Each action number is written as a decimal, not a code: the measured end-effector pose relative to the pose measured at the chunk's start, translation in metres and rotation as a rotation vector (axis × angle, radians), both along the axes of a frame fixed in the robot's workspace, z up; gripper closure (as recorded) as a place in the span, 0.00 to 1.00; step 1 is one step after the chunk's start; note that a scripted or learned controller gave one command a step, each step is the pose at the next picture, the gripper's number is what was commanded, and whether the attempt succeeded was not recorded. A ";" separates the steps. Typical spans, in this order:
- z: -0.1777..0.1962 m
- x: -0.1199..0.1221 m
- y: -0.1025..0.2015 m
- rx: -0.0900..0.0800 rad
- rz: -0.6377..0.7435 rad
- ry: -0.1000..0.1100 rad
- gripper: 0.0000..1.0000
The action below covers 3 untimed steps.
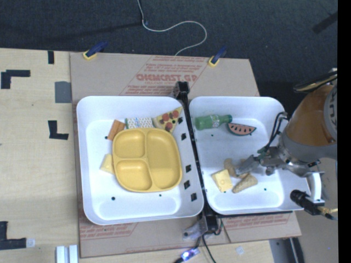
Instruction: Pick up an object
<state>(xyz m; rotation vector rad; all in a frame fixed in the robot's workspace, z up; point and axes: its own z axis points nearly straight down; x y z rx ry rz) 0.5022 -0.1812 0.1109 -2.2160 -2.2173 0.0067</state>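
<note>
I see my gripper (pixel 241 167) low in the right bin (pixel 274 107) beside the cheese wedge (pixel 222 180); grip state unclear, open floor toward the far wall.

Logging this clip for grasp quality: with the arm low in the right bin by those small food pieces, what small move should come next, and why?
Probably a short descent onto the tan wedge piece. The pincer sits in the right bin among the tan wedge piece, a yellow cheese block and a small brown piece, with nothing visibly held. Its tips are too blurred to judge.
</note>
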 end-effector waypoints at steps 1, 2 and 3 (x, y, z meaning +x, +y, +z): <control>-0.027 0.000 0.001 -0.002 0.001 -0.006 0.00; -0.016 0.001 0.001 -0.004 0.001 -0.008 1.00; 0.027 -0.004 -0.001 -0.002 0.000 -0.009 1.00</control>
